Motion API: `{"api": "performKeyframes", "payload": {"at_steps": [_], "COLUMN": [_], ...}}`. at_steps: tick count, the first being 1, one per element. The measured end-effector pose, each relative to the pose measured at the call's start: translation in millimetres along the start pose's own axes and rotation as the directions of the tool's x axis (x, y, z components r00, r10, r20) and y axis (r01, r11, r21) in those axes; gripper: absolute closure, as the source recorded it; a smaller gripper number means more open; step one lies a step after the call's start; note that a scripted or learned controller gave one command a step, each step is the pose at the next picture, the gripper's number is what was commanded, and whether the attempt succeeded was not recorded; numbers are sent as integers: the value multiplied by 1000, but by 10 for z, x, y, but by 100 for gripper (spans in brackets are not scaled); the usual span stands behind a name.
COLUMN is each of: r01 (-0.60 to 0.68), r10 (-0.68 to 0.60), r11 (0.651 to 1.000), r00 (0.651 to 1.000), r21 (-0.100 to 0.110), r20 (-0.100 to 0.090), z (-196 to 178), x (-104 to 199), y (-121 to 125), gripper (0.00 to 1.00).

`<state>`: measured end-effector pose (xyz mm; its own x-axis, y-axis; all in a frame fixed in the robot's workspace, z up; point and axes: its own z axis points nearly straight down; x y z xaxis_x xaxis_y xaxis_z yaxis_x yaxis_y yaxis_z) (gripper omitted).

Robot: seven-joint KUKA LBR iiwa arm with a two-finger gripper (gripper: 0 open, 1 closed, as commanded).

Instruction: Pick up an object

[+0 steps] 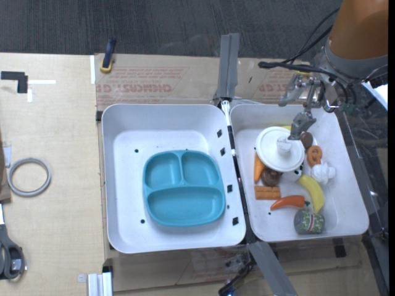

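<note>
On the bench (55,122), the right bin (352,221) holds a white lid (281,148) and banana (313,192); the hand (302,123) hangs above, grip unclear.

A pale wooden counter (49,122) fills the left side, with a brown cardboard sheet (157,82) printed with red lettering lying toward its far edge. Beyond the far edge runs dark grey carpeted floor (154,11). A grey metal post (228,66) stands at the middle of the far edge. Light is even and soft.
</note>
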<state>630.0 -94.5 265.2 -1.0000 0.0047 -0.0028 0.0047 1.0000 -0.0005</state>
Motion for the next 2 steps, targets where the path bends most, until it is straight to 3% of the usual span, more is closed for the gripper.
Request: {"api": "performKeyframes", "payload": {"at_steps": [1,2], "r01": [-82,-140], "r10": [82,140], "r11": [997,990], "r00": [997,989], "r21": [0,-2], "r20": [-1,40], "z": [1129,1566], "x": [355,371], "y": [-218,-54], "gripper": [0,0]}}
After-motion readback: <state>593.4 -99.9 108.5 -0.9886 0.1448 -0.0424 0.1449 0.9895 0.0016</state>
